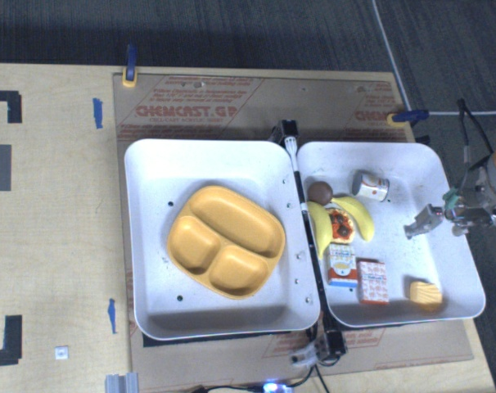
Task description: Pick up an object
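Hovering at the right bin's right edge, gripper; jaw state indiscernible. Nearest object, yellow block, lies just below in frame.

The arm is cut off by the right edge; the gripper is too small to show its fingers' state.

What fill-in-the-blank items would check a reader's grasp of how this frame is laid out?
1. The yellow divided tray lies in the ____ bin.
2. The banana lies in the ____ bin.
3. The pincer hangs over the ____ bin.
4. The brown ball sits at the banana's ____ end.

Missing words: left; right; right; upper
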Robot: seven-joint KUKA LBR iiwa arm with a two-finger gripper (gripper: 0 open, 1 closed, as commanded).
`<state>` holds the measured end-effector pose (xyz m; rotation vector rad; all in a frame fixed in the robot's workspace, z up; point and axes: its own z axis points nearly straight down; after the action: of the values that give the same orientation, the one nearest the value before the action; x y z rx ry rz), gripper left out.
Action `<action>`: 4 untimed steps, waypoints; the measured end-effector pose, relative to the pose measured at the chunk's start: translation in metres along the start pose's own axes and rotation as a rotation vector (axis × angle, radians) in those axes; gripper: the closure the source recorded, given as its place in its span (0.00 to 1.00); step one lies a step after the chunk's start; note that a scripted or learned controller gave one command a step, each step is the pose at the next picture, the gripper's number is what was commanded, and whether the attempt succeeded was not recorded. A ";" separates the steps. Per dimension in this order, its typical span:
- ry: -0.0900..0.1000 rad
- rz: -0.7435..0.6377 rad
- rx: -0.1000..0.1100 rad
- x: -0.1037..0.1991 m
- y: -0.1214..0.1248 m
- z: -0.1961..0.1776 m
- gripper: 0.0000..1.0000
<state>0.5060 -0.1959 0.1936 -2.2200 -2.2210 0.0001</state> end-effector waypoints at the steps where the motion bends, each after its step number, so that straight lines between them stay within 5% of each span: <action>1: -0.002 0.000 -0.013 0.038 -0.023 0.105 0.00; 2: -0.007 0.003 -0.016 0.100 -0.022 0.104 0.00; 3: -0.005 0.002 -0.020 0.101 -0.020 0.094 1.00; 4: -0.008 0.004 -0.023 0.100 -0.020 0.092 0.00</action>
<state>0.4860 -0.0962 0.1013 -2.2392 -2.2323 -0.0163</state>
